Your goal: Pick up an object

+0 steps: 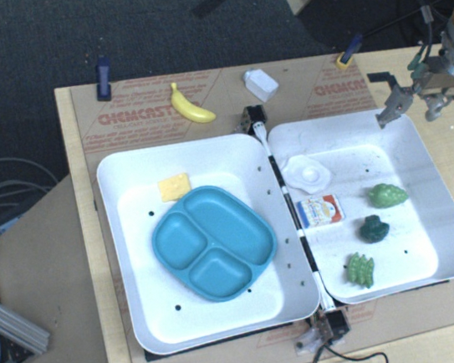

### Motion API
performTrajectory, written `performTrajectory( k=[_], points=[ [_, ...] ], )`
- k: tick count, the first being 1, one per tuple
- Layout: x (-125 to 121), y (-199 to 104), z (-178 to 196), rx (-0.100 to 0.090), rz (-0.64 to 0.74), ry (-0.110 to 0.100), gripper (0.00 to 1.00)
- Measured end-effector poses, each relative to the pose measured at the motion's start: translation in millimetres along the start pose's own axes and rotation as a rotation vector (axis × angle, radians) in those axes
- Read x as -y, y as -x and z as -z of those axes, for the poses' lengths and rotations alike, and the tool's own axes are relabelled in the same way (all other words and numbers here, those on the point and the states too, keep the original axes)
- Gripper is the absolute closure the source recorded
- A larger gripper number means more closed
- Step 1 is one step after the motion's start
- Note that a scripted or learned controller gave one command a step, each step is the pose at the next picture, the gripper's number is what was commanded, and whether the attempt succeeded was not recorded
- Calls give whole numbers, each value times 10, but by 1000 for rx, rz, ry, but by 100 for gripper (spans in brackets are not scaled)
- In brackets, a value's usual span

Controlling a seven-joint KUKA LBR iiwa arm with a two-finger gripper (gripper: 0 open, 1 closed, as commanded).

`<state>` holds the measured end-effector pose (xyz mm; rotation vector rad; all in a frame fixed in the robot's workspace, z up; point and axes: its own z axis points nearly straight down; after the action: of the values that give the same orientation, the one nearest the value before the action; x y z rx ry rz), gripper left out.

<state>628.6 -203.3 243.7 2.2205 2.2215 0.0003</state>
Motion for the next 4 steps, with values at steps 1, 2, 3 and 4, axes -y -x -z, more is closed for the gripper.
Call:
performTrajectory(
  k=[1, 2, 3, 4],
  points=[
    [640, -152, -1192, -2, -1, -4, 0],
    [1070, -397, -1599, -2, -2, -3, 0],
    [1060, -392, -1493, 0, -3, 1, 100],
    [1061, -393, -1494, 0, -2, 0, 0]
  ],
)
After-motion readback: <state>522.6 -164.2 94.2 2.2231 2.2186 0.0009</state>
